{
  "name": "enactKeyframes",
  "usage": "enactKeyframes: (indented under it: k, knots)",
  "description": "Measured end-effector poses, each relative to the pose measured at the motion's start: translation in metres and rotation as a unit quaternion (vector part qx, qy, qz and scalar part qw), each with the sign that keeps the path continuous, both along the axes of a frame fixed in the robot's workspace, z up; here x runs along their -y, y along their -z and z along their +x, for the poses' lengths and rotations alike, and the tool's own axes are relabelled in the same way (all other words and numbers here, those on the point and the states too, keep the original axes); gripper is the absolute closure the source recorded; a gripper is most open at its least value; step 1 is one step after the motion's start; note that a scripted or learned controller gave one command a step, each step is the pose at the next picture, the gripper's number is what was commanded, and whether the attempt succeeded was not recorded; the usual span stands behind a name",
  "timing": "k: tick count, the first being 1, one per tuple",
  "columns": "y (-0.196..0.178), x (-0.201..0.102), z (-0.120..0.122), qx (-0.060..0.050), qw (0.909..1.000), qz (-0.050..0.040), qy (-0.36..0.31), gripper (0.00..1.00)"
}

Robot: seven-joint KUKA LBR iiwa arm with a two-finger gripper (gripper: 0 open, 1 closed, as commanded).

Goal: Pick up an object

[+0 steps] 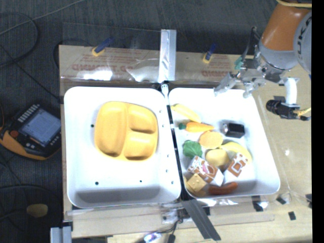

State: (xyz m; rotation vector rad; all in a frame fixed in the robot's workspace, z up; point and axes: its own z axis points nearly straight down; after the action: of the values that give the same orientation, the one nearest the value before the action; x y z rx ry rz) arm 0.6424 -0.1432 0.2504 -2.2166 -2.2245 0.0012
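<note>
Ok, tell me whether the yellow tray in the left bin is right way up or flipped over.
Right way up. The yellow tray lies flat in the left bin with its divided hollows facing up.

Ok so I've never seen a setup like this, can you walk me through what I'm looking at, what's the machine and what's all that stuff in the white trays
This is one picture from a camera fixed above a workbench, looking down at a slant. The grey and orange machine at the upper right is a robot arm; its claw hangs above the far edge of the right bin, with nothing seen between its fingers. Its job is to pick up an object. The left bin holds a yellow divided tray. The right bin holds a pile of toy food, including a carrot, something green, a sausage, plus a small black block. A handheld controller lies on the floor at the left.
</note>
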Motion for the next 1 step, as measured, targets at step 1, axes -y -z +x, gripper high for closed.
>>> enactKeyframes:
  k: [1]
  knots:
    - [0.1537,-0.0131,-0.0571,0.000,0.9996,0.0004,-0.029,0.00]
